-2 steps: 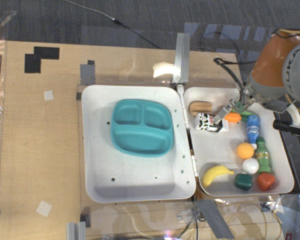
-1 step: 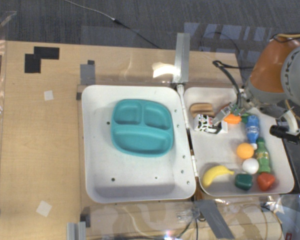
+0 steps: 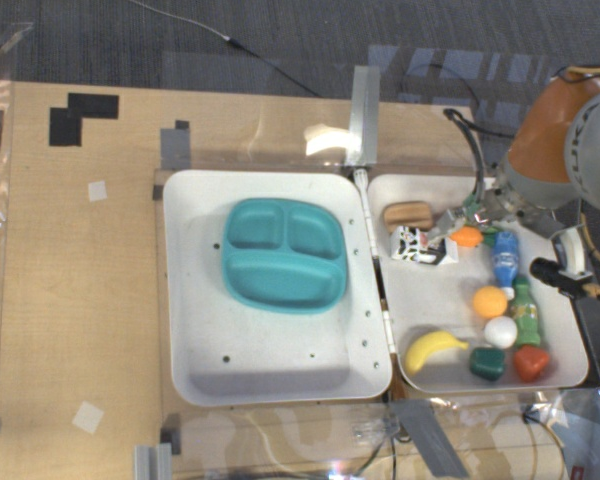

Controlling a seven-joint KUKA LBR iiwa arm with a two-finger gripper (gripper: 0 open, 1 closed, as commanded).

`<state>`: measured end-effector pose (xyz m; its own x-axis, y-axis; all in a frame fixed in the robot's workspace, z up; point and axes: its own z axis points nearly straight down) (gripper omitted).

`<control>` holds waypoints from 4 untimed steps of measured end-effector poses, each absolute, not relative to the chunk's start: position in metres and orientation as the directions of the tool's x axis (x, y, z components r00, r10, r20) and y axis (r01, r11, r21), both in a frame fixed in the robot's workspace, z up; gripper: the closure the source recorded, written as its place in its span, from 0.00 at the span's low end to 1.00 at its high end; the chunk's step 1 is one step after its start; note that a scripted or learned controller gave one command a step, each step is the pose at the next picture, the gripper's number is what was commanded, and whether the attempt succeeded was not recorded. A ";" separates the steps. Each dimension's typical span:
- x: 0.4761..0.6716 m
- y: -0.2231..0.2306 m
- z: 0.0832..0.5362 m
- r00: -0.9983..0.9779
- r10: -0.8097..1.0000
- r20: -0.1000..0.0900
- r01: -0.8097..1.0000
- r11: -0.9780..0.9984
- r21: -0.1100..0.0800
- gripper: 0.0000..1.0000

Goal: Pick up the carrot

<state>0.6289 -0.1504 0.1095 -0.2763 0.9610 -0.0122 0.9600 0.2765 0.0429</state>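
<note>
While the grey arm with its orange band reaches in from the right, the gripper (image 3: 472,220) sits low over the back of the right bin (image 3: 420,298), just beside the carrot (image 3: 466,236); whether it grips anything cannot be told. Near the carrot lie a bread roll (image 3: 408,213), a black-and-white cow toy (image 3: 416,245) and a blue bottle (image 3: 505,253). Toward the front sit an orange ball (image 3: 489,301) and a banana (image 3: 433,348). A teal divided plate (image 3: 283,254) rests in the left bin (image 3: 195,298).

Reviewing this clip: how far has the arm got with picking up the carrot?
Done: the gripper has reached the right bin and sits right beside the carrot. In hand: closing in; whether it has a grasp is unclear. Left: the lift, since the carrot looks low in the bin among the other toys.
</note>
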 end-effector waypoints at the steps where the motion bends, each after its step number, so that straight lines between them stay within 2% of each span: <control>1: 0.628 -0.142 0.109 -0.165 0.986 -0.019 0.985 0.166 0.041 0.00; 2: 0.633 -0.137 0.126 -0.176 0.984 -0.019 0.983 0.177 0.058 1.00; 3: 0.632 -0.137 0.125 -0.177 0.984 -0.018 0.983 0.178 0.055 0.00; 4: 0.663 -0.131 0.098 0.124 0.992 0.003 0.992 -0.124 -0.002 0.00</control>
<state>0.6632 -0.1305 0.0980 0.1242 0.9923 0.0034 0.9923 -0.1242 -0.0020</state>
